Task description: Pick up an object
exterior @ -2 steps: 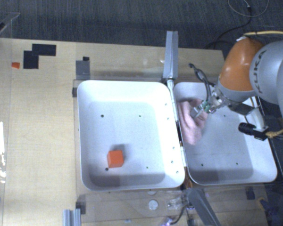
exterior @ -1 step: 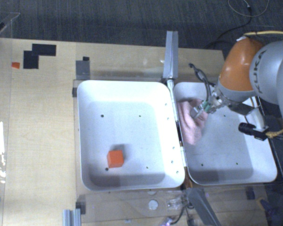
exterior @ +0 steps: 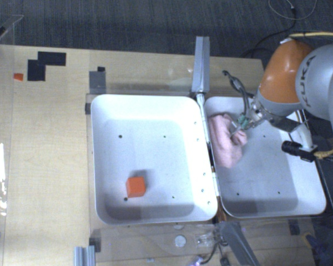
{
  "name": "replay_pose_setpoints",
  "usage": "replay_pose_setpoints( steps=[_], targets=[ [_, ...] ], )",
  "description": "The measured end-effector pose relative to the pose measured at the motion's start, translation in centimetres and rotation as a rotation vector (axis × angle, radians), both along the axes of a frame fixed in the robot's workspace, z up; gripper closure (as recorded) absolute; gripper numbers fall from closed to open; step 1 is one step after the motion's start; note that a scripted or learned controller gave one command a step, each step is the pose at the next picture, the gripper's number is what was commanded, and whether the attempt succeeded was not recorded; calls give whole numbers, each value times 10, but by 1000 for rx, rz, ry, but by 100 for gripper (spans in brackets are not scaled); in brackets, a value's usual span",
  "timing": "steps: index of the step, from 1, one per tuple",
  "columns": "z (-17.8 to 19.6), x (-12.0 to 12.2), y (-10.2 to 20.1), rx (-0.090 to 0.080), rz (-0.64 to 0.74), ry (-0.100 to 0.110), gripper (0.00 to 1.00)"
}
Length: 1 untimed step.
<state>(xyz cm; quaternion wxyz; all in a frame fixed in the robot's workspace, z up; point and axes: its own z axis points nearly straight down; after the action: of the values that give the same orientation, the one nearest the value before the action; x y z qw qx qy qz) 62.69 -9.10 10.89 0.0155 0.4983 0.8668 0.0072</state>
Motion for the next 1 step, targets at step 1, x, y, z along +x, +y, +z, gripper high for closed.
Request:
replay_pose_setpoints(
  steps=[1],
  targets=[
    [0, 0, -1, -2, -1, -1, 0]
  ],
)
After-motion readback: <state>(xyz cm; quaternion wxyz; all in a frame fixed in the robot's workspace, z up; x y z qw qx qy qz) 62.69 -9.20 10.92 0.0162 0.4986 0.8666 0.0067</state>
